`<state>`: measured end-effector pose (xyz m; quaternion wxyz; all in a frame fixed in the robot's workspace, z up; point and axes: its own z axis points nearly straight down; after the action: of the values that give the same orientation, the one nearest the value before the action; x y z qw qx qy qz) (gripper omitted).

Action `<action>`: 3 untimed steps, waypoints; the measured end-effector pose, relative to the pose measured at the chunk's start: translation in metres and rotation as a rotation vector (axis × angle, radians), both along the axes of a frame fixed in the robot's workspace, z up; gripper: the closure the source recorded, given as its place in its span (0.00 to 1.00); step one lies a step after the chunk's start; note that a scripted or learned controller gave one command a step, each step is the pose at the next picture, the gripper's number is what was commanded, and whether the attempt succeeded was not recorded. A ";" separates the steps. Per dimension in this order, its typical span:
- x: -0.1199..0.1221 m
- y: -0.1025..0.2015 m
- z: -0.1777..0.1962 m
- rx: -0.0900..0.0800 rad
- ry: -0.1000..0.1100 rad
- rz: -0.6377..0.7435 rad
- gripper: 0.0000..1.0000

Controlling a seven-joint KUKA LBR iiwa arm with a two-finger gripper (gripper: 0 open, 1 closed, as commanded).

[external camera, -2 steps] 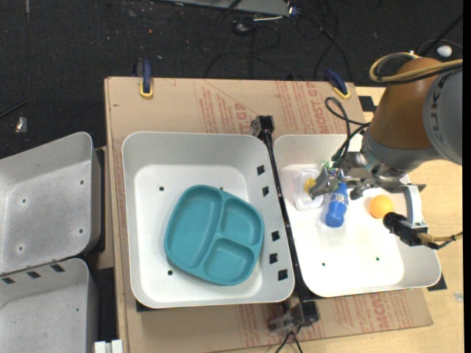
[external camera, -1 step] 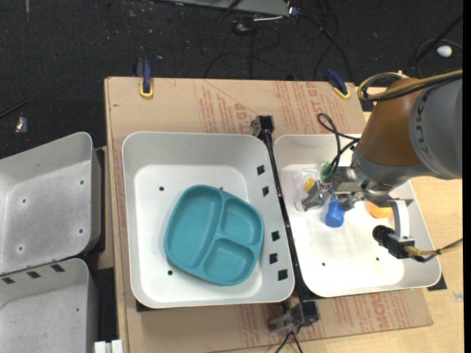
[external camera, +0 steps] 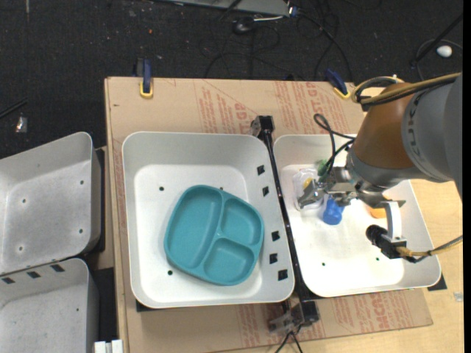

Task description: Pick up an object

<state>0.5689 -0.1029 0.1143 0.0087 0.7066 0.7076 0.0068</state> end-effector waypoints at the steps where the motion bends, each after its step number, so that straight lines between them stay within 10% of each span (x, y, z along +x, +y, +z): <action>1: 0.000 -0.001 0.007 -0.002 0.000 -0.003 1.00; 3: 0.000 -0.010 0.107 0.001 0.017 0.001 1.00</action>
<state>0.5692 -0.1125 0.2211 0.0023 0.7063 0.7079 0.0014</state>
